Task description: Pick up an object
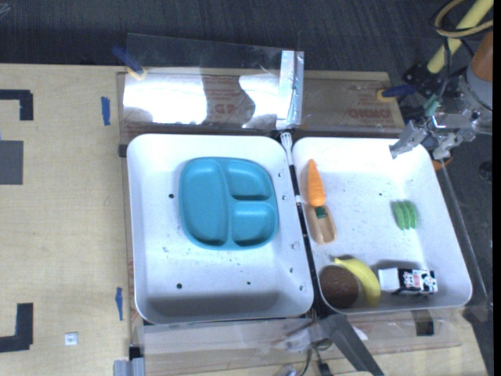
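The right bin [368, 175] holds several objects. An orange carrot [314, 183] lies by its left wall, with a tan wooden piece [322, 223] just below it. A small green object [405, 215] sits toward the right side. At the front lie a brown ball [340, 285], a yellow banana-like fruit [365, 276] and a small black-and-white carton [407, 280]. My gripper [423, 135] hangs over the bin's far right corner, apart from all of them, with nothing seen in it.
The left bin [156, 272] holds a blue divided plate [229, 202]. A clear plastic sheet [211, 92] stands behind the bins. Yellow hose and cables [458, 22] cluster at the top right, near the arm.
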Tool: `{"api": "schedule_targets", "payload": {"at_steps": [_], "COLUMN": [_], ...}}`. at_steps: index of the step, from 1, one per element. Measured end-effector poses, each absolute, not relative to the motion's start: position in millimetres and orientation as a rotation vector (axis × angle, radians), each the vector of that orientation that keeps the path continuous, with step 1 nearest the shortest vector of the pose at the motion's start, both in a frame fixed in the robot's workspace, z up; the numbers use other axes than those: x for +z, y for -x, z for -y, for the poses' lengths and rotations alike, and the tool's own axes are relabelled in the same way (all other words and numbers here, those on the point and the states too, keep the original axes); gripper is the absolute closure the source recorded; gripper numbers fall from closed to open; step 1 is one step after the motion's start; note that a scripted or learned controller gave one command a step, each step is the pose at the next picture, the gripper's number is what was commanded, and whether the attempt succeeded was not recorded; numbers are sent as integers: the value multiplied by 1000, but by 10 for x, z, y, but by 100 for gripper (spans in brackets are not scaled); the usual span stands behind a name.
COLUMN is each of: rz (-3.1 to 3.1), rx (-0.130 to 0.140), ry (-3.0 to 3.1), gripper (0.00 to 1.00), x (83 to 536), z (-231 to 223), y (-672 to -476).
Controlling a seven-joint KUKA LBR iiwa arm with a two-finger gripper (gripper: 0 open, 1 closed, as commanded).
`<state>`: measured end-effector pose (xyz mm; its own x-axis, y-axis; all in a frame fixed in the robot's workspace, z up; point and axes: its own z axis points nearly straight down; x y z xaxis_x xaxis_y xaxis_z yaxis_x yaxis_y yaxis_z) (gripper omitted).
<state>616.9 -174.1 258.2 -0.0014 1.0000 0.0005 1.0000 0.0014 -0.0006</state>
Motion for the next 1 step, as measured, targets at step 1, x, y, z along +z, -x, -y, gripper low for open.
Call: {"api": "schedule_targets", "payload": {"at_steps": [1], "rz": [2242], "rx": [8], "ry": [2186], "gripper": [0], "x": [1567], "z": [1102], "y": [-6650]}}
